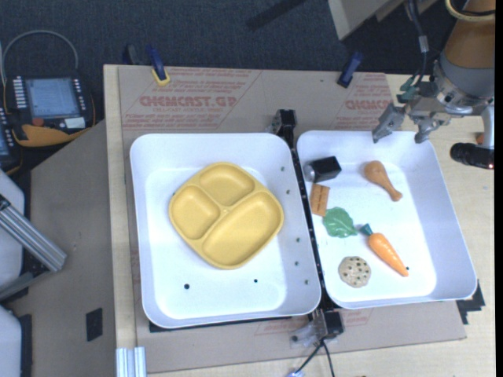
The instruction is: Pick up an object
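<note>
In the right bin [448, 210] lay a drumstick [383, 179], tilted; a carrot [387, 254] with its green top toward a leafy green piece [339, 222]; a speckled cookie [354, 271]; a small black block [323, 168]; and a tan stick [319, 199] just below it.

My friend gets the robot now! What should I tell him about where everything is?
Gripper: fingers spread open, holding nothing, at the far edge of the right bin.
Right bin holds a drumstick, carrot, green leaf, cookie, a small tan block and a black block.
Left bin holds a yellow divided plate.
Done: nothing picked up.
Left: lower onto one toy, perhaps the drumstick nearest the gripper, close, lift.
</note>
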Robot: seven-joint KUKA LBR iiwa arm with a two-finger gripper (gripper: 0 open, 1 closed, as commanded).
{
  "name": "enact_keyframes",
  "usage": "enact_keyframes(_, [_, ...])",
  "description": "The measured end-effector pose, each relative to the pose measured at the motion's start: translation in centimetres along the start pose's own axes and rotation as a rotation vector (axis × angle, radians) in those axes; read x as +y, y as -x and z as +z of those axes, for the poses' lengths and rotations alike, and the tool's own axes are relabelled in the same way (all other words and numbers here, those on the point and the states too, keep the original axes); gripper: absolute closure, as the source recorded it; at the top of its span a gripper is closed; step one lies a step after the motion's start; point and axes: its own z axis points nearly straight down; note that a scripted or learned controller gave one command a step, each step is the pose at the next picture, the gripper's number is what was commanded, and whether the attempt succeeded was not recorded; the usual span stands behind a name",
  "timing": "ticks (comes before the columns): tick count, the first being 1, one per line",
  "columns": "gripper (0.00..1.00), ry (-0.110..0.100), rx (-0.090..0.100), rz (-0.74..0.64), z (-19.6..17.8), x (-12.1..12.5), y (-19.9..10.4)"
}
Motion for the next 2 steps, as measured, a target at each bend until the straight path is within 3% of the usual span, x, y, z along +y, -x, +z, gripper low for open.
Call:
enact_keyframes(1, [0.00,0.015,-0.003,-0.003,-1.0,0.3,-0.1])
enact_keyframes(2, [0.00,0.009,-0.001,-0.002,5.1,-0.2,0.4])
